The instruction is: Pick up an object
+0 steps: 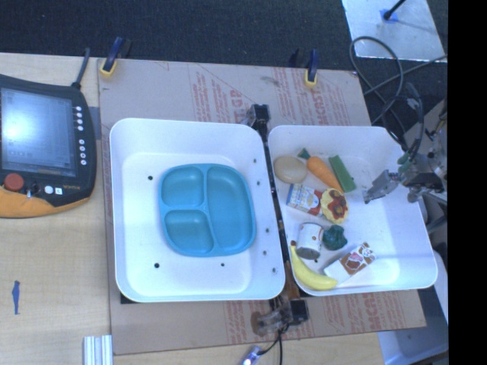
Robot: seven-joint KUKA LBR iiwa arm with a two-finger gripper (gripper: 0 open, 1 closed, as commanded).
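Right bin (396, 226) holds banana (310, 274), carrot (325, 173); fingers' (380, 187) state unclear, possibly open.

The desk (46, 280) is a light wood surface carrying a brown cardboard sheet (228, 97). Two white bins rest on the sheet, side by side and touching: the right bin (396, 226) lies directly beneath the gripper (380, 188), and the left bin (133, 204) lies well to the gripper's left. A teach pendant (42, 147) rests on the desk far left of the gripper. Clamps (112, 58) grip the sheet's far edge.
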